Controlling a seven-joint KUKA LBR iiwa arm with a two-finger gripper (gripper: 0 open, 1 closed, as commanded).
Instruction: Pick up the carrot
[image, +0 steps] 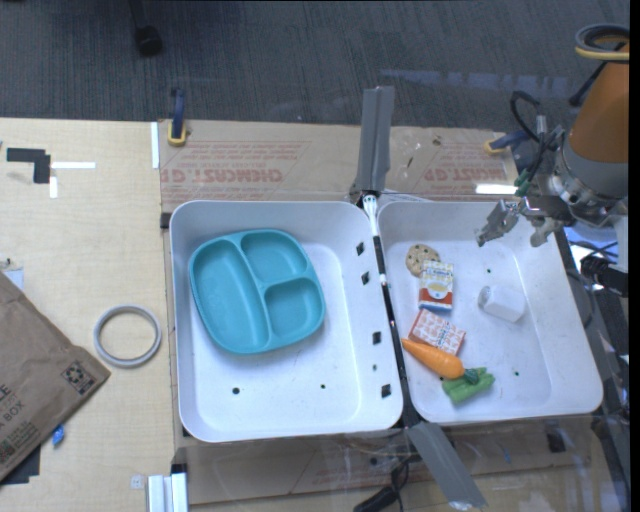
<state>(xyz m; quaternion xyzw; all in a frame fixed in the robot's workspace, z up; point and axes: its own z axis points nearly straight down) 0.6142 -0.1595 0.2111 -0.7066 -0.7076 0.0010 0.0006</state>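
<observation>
Teal plastic forms the divided tray (258, 291) that is seen in the left bin (200, 400), tilted slightly, well left of the carrot (434, 358). Beyond that bin's left wall a ring of tape (128, 334) is laid on the wooden bench (80, 240). In the right bin (560, 390) the carrot is found near the front left corner, its green top (468, 385) pointed to the right. Just behind the carrot a small red-and-white packet (438, 331) is touching or nearly touching it; further back are set an orange-and-white carton (436, 283) and a cookie (421, 258). To the carrot's upper right a white block (501, 302) is placed. Well behind and right of the carrot, over the bin's back right corner, the gripper (518, 227) is held by the grey and orange arm (600, 130), which is reached in from the right; its two fingers are seen spread apart with nothing between them.
</observation>
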